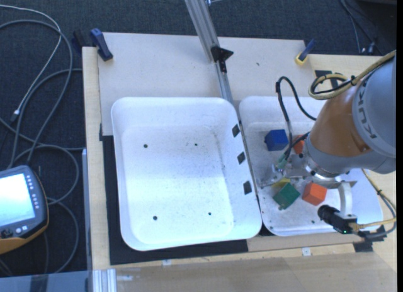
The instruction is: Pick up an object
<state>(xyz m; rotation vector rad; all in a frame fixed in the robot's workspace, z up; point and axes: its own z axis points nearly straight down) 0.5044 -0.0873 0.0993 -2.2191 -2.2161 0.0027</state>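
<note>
Two white bins are set on the bench [157,64]; the claw [291,180] is lowered into the right bin [252,111]. A green block [286,194] lies just beside it; its grip cannot be told.

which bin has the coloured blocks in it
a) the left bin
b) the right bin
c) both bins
b: the blue block, green block and orange block all lie in the right bin, under the arm.

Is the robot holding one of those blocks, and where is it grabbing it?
It cannot be told. The gripper is down in the right bin among the green block, orange block and blue block, but no block is clearly gripped.
</note>
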